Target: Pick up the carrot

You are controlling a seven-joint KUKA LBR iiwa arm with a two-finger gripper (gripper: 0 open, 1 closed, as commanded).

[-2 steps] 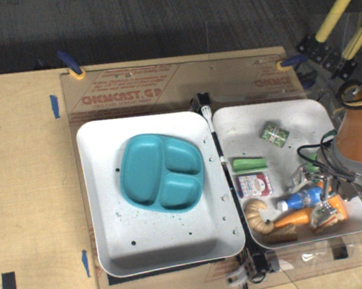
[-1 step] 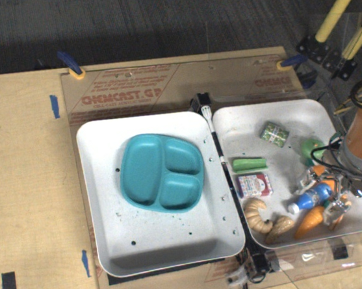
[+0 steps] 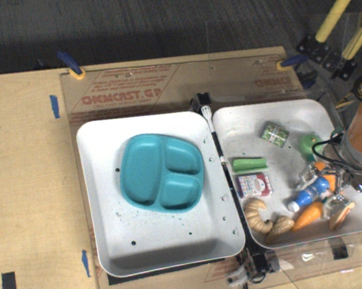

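- The carrot (image 3: 307,215) lies in the right bin (image 3: 282,114), near its front edge, wedged in a cluster — a blue bottle-like item (image 3: 306,195) just above it, a tan croissant-like piece (image 3: 262,219) at its left end, and a pale rounded thing (image 3: 341,214) at its right.
- The gripper (image 3: 330,184) sits low at the right side of that bin, just above and right of the carrot; cables and clutter hide its tip, so I cannot tell what state the claw is in.
- Risk: neighbours touch the carrot, so a descent could pinch the blue item or the pale thing instead.
- Risk: the carrot tapers and lies slanted — a grasp near the thin end may slip off.
- Risk: the bin's wall is near, and could block a clean approach.
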